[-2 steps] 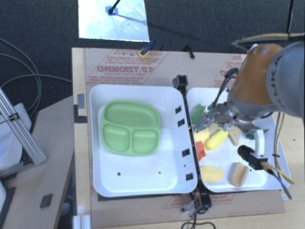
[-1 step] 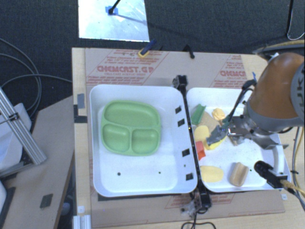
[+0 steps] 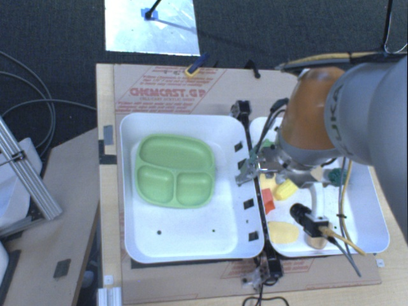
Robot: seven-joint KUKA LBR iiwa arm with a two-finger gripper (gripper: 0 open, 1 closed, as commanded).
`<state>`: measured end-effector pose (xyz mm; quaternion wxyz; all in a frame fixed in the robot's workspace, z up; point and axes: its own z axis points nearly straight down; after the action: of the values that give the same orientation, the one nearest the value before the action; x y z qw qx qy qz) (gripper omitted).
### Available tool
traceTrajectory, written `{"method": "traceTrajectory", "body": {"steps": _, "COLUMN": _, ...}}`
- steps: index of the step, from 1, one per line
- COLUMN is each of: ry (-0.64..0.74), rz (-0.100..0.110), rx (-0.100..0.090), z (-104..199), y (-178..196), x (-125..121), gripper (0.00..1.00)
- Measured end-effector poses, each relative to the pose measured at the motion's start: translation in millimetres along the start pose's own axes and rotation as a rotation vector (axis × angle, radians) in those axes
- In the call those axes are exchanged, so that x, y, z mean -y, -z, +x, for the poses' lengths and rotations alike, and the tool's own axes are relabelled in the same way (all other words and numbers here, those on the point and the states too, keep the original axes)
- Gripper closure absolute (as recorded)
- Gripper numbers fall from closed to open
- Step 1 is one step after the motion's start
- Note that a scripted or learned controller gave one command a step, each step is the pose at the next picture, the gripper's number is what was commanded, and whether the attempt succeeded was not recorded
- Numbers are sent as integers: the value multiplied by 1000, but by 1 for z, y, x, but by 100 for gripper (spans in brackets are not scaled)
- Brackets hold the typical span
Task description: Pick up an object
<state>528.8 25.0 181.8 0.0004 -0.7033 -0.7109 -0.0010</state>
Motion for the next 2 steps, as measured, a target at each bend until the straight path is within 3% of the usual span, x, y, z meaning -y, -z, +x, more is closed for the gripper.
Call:
{"method": "traceTrajectory", "body": {"steps": 1, "ry": -2, "rz": -18, "rx": -2, "z": 22, "y": 231, "x": 41, "gripper": 0}}
{"method": "traceTrajectory", "body": {"steps": 2, "ry": 1, "rz": 2, "rx": 0, "z": 96, "y": 184, "x": 22, "gripper": 0}}
